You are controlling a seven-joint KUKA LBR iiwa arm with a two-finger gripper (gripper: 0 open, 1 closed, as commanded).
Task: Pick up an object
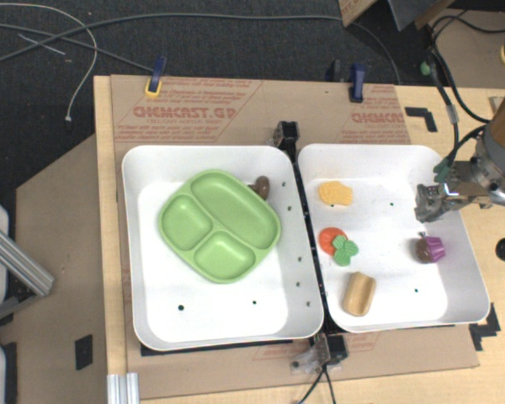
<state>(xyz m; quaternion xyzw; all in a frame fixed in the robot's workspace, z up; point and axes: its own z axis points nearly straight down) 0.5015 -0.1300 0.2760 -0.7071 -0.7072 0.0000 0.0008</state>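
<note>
At the near edge of the table (109, 225), two shallow white bins sit side by side. In the right bin (467, 297), nearest the camera, a tan cylinder-shaped toy (358, 294) lies at about 6 o'clock of the bin's floor. Just beyond it, toward 9 o'clock, sits a red toy strawberry with green leaves (337, 244), close to the divider between the bins. Across from it, at about 3 o'clock, a small purple toy (429, 248) rests near the right wall. Farther back, at about 11 o'clock, lies a yellow toy corn piece (335, 194).

The gripper (427, 204) hangs over the right bin at roughly 2 o'clock, just beyond the purple toy and apart from it. Whether its grasping parts are open or closed cannot be told from this view; nothing is seen held.

In the left bin (143, 251), a green divided plate (220, 225) with three compartments occupies the centre. A small brown object (261, 187) sits touching the plate's rim at about 1 o'clock.

Beyond the bins, at 12 o'clock, two blue clamps (357, 83) grip the far edge of the cardboard sheet (236, 108) under the bins.
</note>
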